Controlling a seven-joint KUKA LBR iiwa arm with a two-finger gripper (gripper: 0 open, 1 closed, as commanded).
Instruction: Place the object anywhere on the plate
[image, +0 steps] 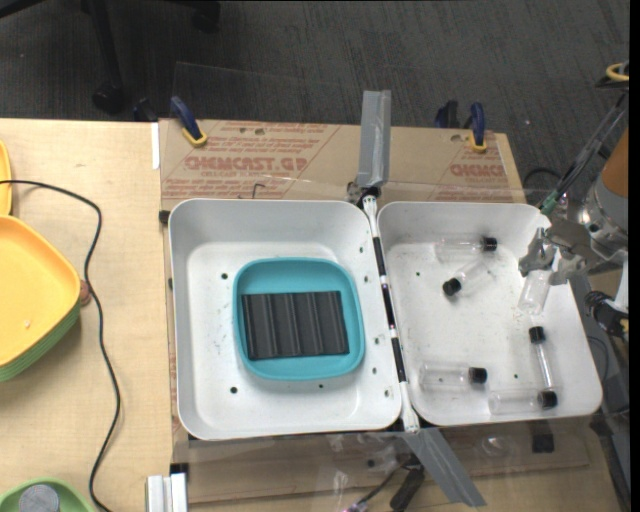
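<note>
Nearest the viewer, the front rims of the two white bins run side by side across the desk (70, 440). Left bin (200, 330): a teal plate (297, 372) with a dark ribbed centre sits mid-floor, bare white floor open on all four sides between its rim and the bin walls. Right bin (420, 290): several clear vials with black caps lie scattered. One vial (468, 246) lies near the back wall; a second (462, 279) lies just in front of it, tilted; a third (452, 377) rests near the front; a fourth (520, 402) lies along the front wall; a fifth (541, 358) lies close to the right wall. The middle of this bin's floor is open. The hand (537, 262) hangs over the right bin's rear right corner, close to the right wall, with a clear vial (533, 290) hanging upright beneath it; whether the fingers actually clamp it cannot be told at this size. Behind both bins lies brown cardboard (260, 160), clamped at its far edge. Yellow dishes (30, 300) and a black cable (98, 330) occupy the desk to the left.
</note>
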